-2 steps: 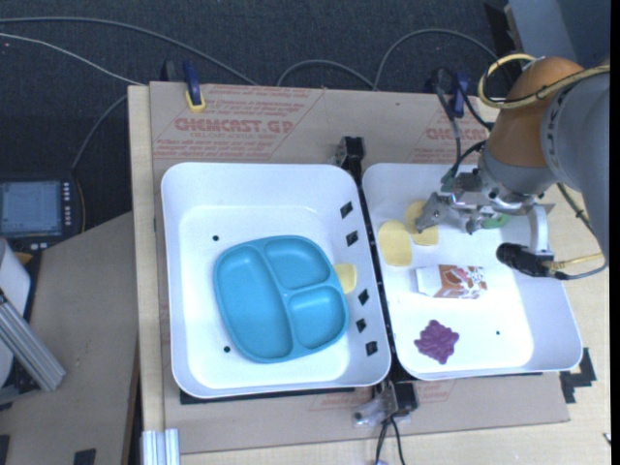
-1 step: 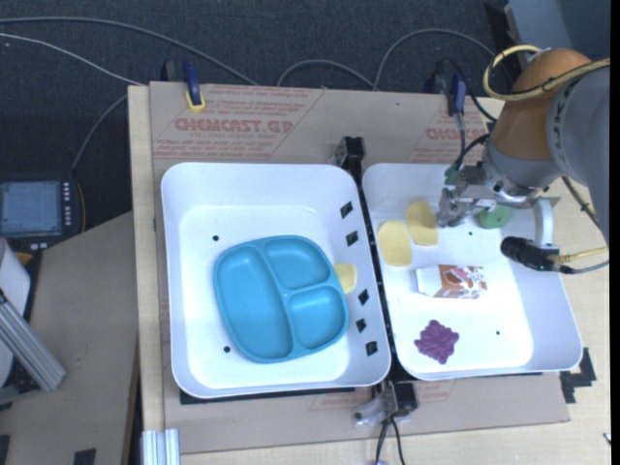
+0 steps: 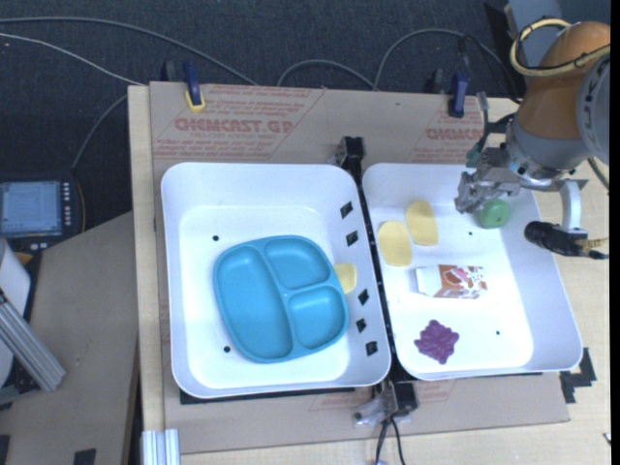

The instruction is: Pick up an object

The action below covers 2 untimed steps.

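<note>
The gripper [image 3: 481,200] sits over a green object [image 3: 494,212] in the right bin [image 3: 552,289]. Its grip state cannot be determined. The object appears round, with no discernible long axis.

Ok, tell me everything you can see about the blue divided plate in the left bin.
The blue divided plate is a light blue tray with rounded corners that looks like smooth plastic. Raised ridges split it into three compartments: one long section along its left side and two smaller ones on its right. It lies flat and right side up on the floor of the left bin, turned at a slant to the bin's walls. All three compartments look bare. A small pale yellow piece sits against its right edge.
</note>
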{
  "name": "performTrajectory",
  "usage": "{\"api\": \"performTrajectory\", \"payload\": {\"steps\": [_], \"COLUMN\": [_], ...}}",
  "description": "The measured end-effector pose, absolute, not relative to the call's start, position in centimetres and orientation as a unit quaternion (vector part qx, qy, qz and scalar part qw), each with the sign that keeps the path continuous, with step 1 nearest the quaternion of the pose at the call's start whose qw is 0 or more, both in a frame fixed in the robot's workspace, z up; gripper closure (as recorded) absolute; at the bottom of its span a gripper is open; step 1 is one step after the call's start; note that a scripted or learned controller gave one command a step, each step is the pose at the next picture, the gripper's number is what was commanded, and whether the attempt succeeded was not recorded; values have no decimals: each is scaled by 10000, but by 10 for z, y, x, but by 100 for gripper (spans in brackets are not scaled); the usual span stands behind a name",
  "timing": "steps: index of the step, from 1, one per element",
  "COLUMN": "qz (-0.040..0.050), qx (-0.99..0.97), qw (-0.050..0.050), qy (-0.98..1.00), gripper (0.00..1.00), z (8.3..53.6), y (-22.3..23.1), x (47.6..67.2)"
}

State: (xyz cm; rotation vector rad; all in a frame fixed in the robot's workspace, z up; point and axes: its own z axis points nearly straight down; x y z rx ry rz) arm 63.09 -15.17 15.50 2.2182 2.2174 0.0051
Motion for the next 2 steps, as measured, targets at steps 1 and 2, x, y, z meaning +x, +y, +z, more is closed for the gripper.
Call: {"api": "performTrajectory", "payload": {"steps": [1,2], "qz": [24,24], "qx": [7061,7063], "qw": [28,35], "qy": [7081,7079], "gripper": [100,100], "z": [212,262], "y": [-141,-143], "x": [632,642]}}
